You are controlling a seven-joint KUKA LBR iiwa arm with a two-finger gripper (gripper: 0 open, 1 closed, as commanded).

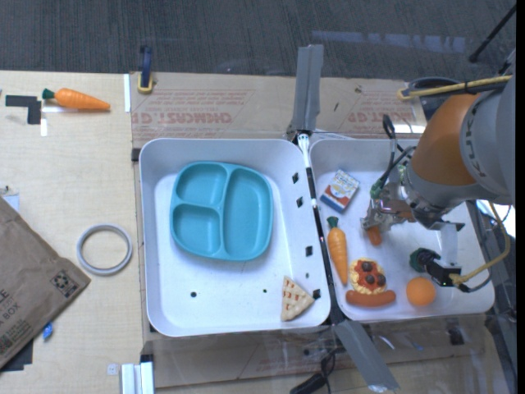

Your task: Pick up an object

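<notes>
Right white bin (484,298) | gripper (379,222) state unclear | carrot (337,251) lengthwise, green top pointing away.

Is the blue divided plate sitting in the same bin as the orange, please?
No, the blue plate lies in the left bin, while the orange sits in the right bin.

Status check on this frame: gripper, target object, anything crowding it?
Gripper low in the right bin, over a small orange item; grasp unconfirmed. Carrot and pizza toy close beside it.
</notes>
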